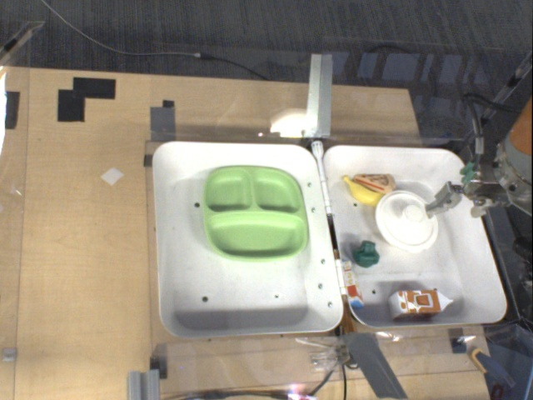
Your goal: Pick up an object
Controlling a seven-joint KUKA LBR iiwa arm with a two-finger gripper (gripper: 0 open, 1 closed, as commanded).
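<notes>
Nearest the lens lies a small brown carton (416,303) in the right bin (491,302); my gripper (444,200) hangs at the white bowl's (405,219) right rim, holding nothing, its spread impossible to judge; I should centre over the rim, descending straight, clear of the banana (363,191).

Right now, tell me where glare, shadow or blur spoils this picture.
Camera view: a bright glare patch on the bench just above the bins; soft shadow along the left bin's lower wall; the white bowl nearly washes out against the right bin; the gripper at the right edge looks slightly soft.
</notes>
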